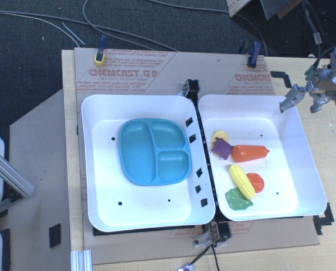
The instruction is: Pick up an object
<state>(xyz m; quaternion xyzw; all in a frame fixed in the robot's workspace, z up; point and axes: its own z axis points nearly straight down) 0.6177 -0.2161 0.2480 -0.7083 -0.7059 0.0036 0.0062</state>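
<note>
Orange and smooth, carrot (250, 152) lying in the right bin (292, 130), long axis running left to right, tip pointing right. Just left of it, purple piece (221, 148) touching a yellow piece (220, 136). Nearer the camera, yellow corn (241, 180) slanting across a red tomato (255, 182) and a green piece (237, 200), all bunched together.

Gripper (305, 100) hovering above the far right corner of that bin, fingers (288, 101) spread apart, nothing between them.

Carrot down and left of the jaws, well apart from them, clear on its right end. Probably the easiest pick: travel left and toward the near side, then straddle the short width rather than the length.

Blue divided plate (155, 151) alone in the left bin (100, 168).
</note>
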